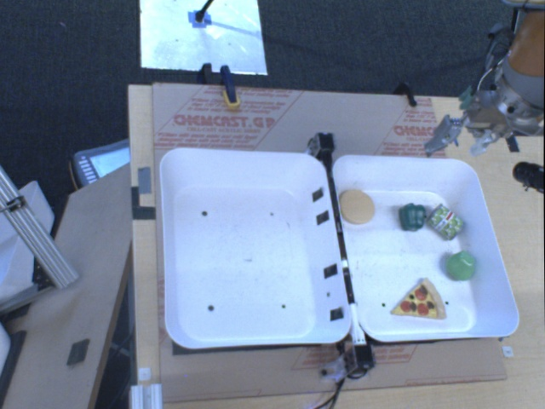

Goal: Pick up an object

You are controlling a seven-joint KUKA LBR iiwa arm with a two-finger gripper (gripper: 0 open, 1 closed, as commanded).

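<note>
Inside right bin: probably five toys.

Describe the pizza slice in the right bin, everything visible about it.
The pizza slice is a small toy wedge, plastic by its look, with a yellow-orange top dotted with red rounds and a tan crust edge. It lies flat on the floor of the right bin, near the front, its tip pointing toward the back of the bin. Nothing touches it; the green ball sits apart, behind and to its right.

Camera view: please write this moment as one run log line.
gripper: above right bin's far rim, holding nothing | right bin: cookie, pizza slice, green ball
</note>
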